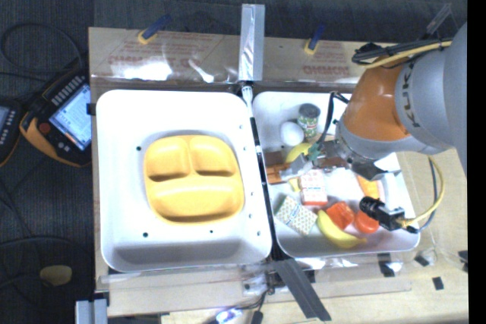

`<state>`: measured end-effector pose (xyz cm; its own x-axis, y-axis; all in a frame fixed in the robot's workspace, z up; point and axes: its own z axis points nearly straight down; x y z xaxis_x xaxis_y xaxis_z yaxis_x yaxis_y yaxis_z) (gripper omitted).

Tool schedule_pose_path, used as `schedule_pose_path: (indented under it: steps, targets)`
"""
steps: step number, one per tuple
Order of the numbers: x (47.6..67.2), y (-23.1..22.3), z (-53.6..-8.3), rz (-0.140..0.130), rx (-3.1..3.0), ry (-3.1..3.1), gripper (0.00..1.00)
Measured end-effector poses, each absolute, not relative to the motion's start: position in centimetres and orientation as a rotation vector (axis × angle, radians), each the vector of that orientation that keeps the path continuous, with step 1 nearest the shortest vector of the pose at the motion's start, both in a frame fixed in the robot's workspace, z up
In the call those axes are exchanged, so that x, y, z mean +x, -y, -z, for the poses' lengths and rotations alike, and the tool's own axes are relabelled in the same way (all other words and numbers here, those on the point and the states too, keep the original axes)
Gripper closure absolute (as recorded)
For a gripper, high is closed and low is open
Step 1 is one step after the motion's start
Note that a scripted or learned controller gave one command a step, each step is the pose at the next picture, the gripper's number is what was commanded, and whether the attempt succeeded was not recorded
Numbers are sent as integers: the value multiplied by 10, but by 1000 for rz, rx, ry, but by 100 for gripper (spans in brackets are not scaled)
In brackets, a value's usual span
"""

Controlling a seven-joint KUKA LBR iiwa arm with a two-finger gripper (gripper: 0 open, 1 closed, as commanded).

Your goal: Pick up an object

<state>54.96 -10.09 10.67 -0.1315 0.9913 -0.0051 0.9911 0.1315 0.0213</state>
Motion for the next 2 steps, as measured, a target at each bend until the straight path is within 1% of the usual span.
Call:
schedule_pose_path:
  steps: [1, 2]
  targets:
    - [488, 100, -90, -9, 2063, -2353, 0]
    - [522, 110, -89, -4, 1728, -2614, 0]
